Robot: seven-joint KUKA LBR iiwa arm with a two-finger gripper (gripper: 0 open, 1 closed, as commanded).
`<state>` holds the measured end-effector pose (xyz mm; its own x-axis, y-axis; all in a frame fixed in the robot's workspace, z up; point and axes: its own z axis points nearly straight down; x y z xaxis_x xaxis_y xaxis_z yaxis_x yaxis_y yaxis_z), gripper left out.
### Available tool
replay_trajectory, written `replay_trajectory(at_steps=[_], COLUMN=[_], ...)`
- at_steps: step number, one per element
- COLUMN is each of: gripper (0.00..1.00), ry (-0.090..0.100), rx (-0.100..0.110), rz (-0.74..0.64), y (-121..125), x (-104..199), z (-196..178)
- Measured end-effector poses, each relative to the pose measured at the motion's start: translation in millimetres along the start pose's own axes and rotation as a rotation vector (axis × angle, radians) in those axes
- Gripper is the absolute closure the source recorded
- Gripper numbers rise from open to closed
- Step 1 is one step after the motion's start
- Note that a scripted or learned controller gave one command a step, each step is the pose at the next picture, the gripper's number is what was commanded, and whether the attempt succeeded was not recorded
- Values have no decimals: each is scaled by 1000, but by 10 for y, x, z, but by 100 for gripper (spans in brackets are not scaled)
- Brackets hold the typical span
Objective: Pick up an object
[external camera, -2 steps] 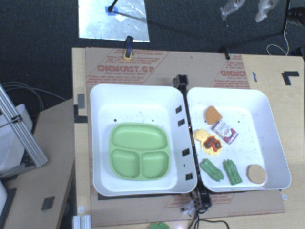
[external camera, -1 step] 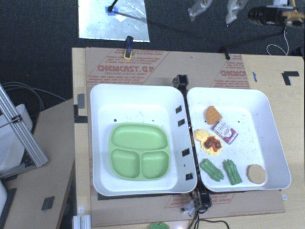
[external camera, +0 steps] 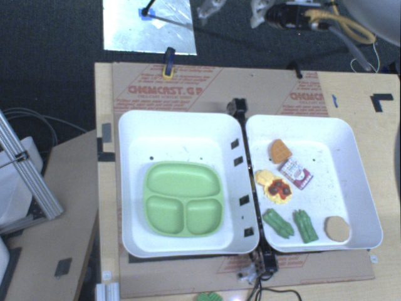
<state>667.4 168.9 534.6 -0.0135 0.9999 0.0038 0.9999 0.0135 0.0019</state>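
Dark carpet lies behind a wooden bench (external camera: 75, 168), and a brown board (external camera: 188, 86) printed with red lettering sits under two white bins. A shiny metal sheet (external camera: 150, 17) lies on the floor at the top left, and an aluminium frame (external camera: 25, 168) slants in at the left edge.

The gripper (external camera: 235, 8) hangs at the top edge, beyond the board and well apart from both bins. Its two pale fingers (external camera: 211, 4) stand spread with nothing between them. The wrist above is cut off by the frame, and yellow cable (external camera: 341, 22) loops beside it.

The left bin (external camera: 131, 137) holds a green divided plate (external camera: 183, 198). The right bin (external camera: 351, 143) holds the small objects:
- an orange-brown piece (external camera: 280, 150)
- a red-and-white packet (external camera: 296, 172)
- a yellow piece with red on it (external camera: 276, 187)
- two green pieces (external camera: 277, 223) side by side
- a tan round disc (external camera: 337, 228) near the front right corner

What these items are is too small to make out.
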Motion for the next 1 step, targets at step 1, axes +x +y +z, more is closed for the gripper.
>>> replay_trajectory(at_steps=[1], gripper=[0], ry=[-5], rx=[12], rz=[5], y=[3], x=[468], z=[1278])
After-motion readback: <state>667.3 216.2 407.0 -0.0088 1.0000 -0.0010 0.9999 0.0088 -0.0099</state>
